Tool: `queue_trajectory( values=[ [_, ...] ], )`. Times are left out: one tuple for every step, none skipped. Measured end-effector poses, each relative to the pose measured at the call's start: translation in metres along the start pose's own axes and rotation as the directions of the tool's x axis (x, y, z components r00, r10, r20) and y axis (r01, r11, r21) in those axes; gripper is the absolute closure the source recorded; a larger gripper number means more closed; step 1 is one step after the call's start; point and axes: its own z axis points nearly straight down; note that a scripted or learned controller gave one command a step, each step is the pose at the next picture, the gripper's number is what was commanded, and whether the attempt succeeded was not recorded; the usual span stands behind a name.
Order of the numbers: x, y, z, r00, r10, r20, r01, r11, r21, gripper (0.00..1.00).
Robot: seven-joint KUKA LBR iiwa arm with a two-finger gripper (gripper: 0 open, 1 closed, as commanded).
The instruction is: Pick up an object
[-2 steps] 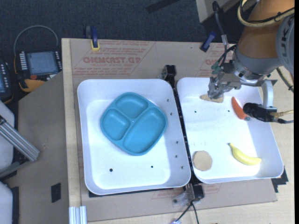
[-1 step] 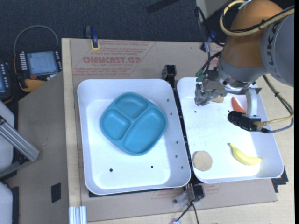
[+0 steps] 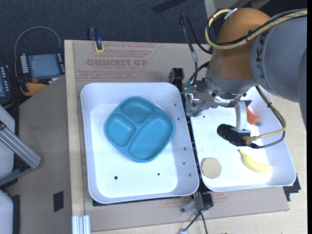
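gripper over right bin, near its left wall | grip state: cannot tell | risk: it descends away from banana and tan disc, so it misses both

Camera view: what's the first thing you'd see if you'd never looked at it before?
Most likely the big blue plate with three sections, lying in the middle of the left bin. Next comes the robot arm, grey with an orange band, reaching in from the right over the right bin. There a small yellow banana and a round tan disc lie near the front edge.
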Motion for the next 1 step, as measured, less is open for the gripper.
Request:
queue_trajectory(
  values=[
    [0.0471, -0.0037, -0.0063, 1.000, 0.000, 0.000, 0.000, 1.000, -0.005, 1.00]
  ],
)
